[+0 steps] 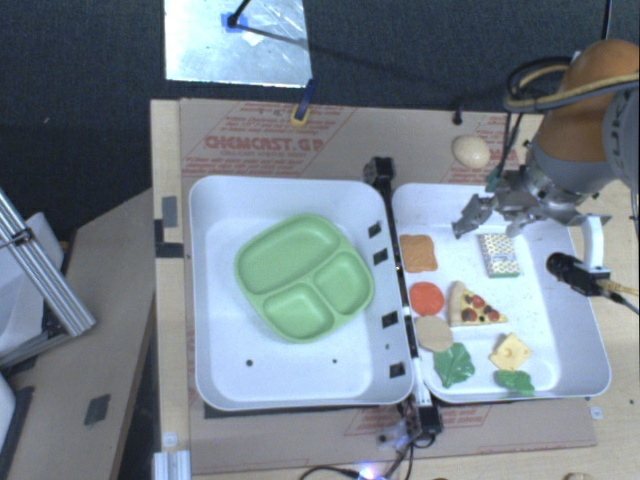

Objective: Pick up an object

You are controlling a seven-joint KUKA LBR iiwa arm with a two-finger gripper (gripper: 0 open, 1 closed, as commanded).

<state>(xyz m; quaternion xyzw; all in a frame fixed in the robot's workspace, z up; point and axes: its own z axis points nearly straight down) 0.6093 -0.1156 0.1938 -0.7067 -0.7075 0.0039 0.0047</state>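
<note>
A wooden table (120, 268) carries a cardboard sheet (270, 143), on which two shallow white bins sit side by side, touching along their inner edges. The left bin (215, 368) holds one green divided plate (303, 276) with three compartments, tilted at an angle. The right bin (580, 368) holds the small toy foods.

One grey robot arm (590, 98), orange above the wrist, reaches in from the right over the far end of the right bin. Its tool (482, 211) hangs above bare bin floor near the far left corner, with two spread fingers and nothing between them, so it is open and empty.

Counted in the right bin: one patterned rectangular block (499, 254), one slice of toast (418, 252), one pizza slice (472, 305), one red tomato slice (427, 297), one pale round slice (434, 333), one cheese wedge (511, 351), and two leafy green pieces, one (455, 364) beside the pale slice, the other (514, 379) just under the cheese. One egg (471, 150) lies outside the bins on the cardboard.

The block lies just beside the tool and is probably the easiest target. To grasp well, the tool should centre over it, turn so the fingers straddle its narrow width, then descend fully before closing. The flat slices would likely slip.
</note>
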